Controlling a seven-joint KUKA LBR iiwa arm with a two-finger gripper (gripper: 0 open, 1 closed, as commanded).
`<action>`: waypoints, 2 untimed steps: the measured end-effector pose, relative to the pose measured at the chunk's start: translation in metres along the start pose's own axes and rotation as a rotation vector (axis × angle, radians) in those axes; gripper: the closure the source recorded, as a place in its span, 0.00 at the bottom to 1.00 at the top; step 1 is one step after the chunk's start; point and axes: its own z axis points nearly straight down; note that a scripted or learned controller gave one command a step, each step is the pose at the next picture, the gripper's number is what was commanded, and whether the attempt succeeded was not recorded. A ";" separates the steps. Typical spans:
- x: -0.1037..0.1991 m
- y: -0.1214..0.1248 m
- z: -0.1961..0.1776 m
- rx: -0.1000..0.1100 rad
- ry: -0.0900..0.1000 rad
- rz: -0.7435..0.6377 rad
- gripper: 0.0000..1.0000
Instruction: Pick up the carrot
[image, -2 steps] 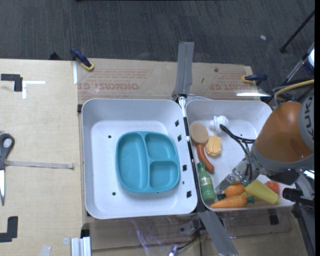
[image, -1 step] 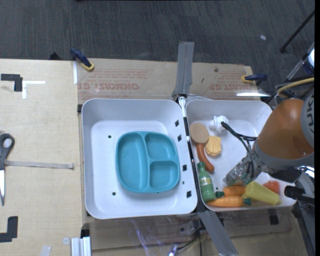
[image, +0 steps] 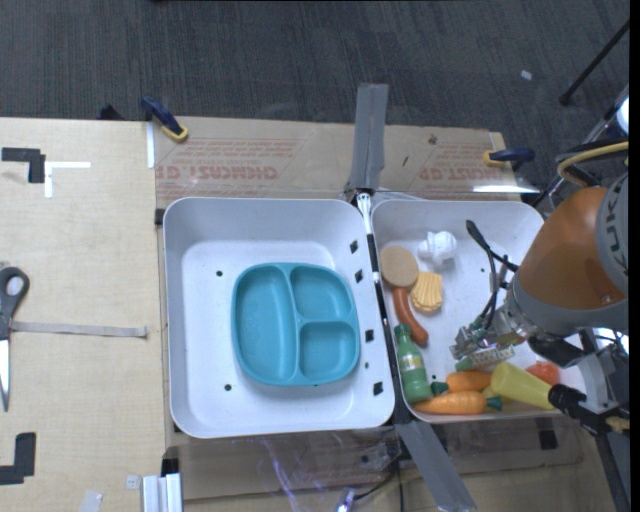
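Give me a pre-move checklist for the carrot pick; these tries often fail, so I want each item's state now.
1. Carrot in sight, at the right bin's near edge: ok.
2. Carrot free of the end effector, which hangs above and behind it: ok.
3. End effector open enough: cannot tell.
4. Room around the carrot: not ok; green bottle, a second carrot and yellow bottle crowd it.
5. Bin wall near the carrot: not ok, very close.
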 end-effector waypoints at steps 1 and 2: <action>0.000 0.000 0.000 0.000 0.000 0.000 0.00; -0.006 -0.003 0.031 0.002 0.002 -0.154 0.00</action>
